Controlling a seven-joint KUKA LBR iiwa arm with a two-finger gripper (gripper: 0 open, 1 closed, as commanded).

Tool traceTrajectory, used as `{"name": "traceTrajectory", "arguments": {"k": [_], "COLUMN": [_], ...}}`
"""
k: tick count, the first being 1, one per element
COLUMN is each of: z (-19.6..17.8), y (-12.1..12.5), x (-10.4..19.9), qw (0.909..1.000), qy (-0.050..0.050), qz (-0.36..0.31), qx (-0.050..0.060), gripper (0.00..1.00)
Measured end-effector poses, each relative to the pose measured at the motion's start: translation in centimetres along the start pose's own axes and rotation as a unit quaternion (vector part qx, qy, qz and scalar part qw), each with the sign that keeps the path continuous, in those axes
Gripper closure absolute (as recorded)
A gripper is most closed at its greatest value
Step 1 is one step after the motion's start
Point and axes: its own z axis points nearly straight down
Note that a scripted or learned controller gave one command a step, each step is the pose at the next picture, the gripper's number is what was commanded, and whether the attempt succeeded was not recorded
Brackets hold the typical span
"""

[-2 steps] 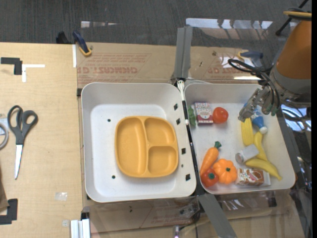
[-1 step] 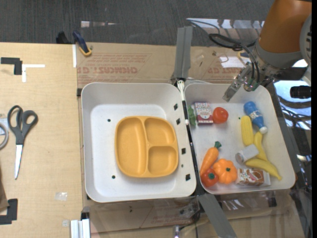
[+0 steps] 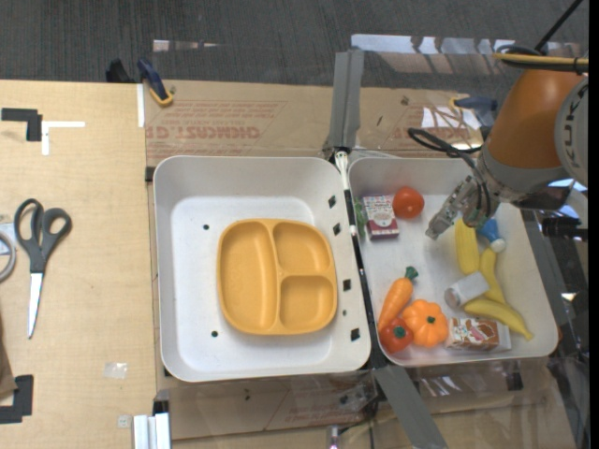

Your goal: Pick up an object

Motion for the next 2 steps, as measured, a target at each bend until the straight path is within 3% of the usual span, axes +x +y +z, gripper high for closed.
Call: {"name": "traceTrajectory", "arguments": {"k": [1,2], "z": [-13.1,-1.2], "y": [4.5,-5.2], "x": [4.5,6.2], "qw": [0.9991,0.9968], "qy": [-0.002,0.000], "qz": [-0.042,-0.079], "qx": [-0.001,0.000], "gripper": [1.00,1.00]}}
